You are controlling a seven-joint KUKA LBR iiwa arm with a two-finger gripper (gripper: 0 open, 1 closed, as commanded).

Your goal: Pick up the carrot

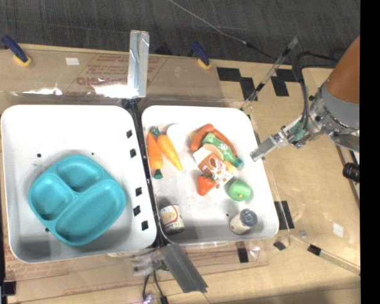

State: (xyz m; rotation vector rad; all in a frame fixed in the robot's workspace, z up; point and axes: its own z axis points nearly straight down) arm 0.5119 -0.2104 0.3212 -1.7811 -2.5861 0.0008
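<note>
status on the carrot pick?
Pincer outside right bin's right wall, nothing between its fingers. Carrot untouched near bin's left wall. Juice carton, green apple lie between.

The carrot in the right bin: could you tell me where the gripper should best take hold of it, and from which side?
Probably across the carrot's thicker upper half, coming straight down from above with the fingers either side. It lies flat and slanted, with a second orange piece and the bin wall close on its left.
</note>
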